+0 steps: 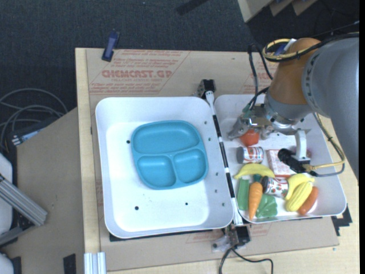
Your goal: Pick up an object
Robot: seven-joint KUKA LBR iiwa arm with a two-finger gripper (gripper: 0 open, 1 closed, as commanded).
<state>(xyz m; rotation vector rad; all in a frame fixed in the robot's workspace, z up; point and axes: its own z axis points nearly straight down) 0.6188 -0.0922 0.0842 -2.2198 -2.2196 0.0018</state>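
The gripper (249, 131) hangs in the right bin (336, 201) over a small red tomato (250, 137), its grip unclear, and that toy looks light, hard and slippery, best pinched across its middle.

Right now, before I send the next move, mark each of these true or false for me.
1. The blue divided plate lies in the left bin. True.
2. The carrot lies in the left bin. False: it lies in the right bin, among the toy food.
3. The hand is over the right bin, by a small red object. True.
4. The plate has four compartments. False: three.
5. A banana lies in the right bin. True.
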